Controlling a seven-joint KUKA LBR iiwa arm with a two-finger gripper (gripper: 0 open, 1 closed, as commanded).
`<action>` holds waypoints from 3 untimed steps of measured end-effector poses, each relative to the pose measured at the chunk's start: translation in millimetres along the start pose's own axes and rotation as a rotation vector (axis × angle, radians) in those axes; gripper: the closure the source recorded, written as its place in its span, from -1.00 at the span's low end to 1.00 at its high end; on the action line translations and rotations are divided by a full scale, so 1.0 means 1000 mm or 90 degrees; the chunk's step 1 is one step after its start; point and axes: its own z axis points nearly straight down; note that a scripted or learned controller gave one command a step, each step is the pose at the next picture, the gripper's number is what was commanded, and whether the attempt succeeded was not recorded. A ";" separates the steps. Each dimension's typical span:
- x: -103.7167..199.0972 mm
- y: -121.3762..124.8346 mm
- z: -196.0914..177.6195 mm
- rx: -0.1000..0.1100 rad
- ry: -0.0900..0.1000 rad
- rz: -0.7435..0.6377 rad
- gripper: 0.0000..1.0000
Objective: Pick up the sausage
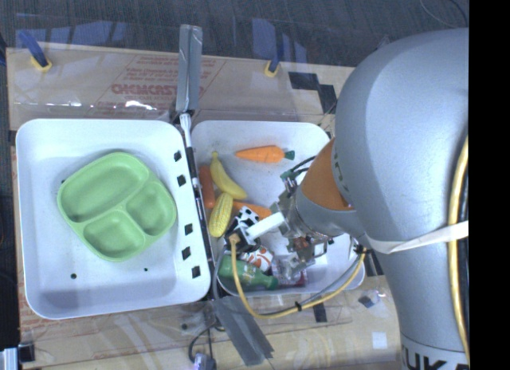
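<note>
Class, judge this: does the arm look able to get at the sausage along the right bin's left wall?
Probably yes: the sausage lies uncovered on top, though the banana and corn cob crowd its right side.

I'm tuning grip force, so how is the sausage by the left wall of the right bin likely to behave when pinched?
The sausage looks like a smooth, rounded toy, so it may slip or roll. It lies wedged between the right bin wall and the banana, so fingers probably have little room. It seems small, likely light.
</note>
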 end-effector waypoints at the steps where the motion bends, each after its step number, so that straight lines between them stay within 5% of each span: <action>1: -0.012 0.034 -0.038 0.011 -0.011 -0.004 -1.00; 2: 0.047 0.019 -0.004 0.010 -0.011 -0.002 -1.00; 3: 0.065 -0.004 0.008 0.011 -0.012 -0.031 -1.00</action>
